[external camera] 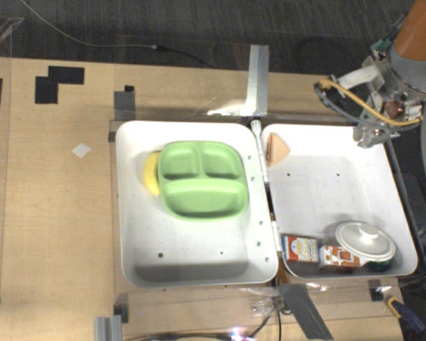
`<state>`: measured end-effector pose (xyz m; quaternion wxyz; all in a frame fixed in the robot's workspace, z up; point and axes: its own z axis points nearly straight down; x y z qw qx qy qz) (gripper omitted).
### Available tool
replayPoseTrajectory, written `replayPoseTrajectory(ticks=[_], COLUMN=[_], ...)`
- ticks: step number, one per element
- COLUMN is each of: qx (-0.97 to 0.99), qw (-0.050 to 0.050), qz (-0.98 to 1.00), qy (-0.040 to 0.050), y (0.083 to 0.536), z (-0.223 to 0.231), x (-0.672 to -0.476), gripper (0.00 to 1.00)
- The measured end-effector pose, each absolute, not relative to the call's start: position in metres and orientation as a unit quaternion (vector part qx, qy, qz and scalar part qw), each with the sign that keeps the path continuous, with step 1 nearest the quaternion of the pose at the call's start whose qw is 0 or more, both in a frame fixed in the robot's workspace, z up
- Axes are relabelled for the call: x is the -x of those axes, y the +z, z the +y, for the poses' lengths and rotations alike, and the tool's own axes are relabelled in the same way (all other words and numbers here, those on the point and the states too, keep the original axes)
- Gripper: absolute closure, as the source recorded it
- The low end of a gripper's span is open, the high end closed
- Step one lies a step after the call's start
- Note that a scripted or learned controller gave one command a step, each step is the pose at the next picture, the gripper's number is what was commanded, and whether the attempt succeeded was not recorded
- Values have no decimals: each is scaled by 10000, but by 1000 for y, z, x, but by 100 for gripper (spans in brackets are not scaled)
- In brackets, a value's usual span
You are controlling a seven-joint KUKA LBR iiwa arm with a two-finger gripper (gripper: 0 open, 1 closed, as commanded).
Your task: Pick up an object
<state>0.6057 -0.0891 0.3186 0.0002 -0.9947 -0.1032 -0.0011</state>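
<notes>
Nearest the camera, along the front wall of the right bin (401, 212), a small carton (301, 250) with a red and white label lies on its side, just beside a second brown and white carton (339, 258) that touches a round white lidded bowl (366, 242) with a knob on top and a dark green base showing under its rim. These three crowd the bin's front right corner, leaving most of its white floor bare. To their left, across the divider where the two rims meet, the left bin (192, 265) holds a green sectioned plate (201, 178), with two small compartments at the back and one long one at the front; it sits roughly in the middle of that bin, a little toward the back. A yellow object (150, 174), partly hidden, pokes out from under the plate's left edge. Farther back in the right bin, a small tan wedge-shaped piece (277, 148) rests in the rear left corner, against the divider. Beyond that, at the right bin's rear right corner, the gripper (373, 135) hangs over the rim, well apart from every object, with grey housing and yellow cable loops above it and the arm's orange band (420, 27) at the upper right. Whether its fingers are apart or together I cannot tell from this angle; nothing shows between them. Both bins rest on a pale wooden surface (50, 212) with black markers near its far left.
</notes>
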Motion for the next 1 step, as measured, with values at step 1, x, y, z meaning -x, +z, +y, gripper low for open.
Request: replayPoseTrajectory(ticks=[1], qx=[9947], qw=[1], qz=[-1027], qy=[-5], y=[271], z=[-123], x=[-622], gripper=[100])
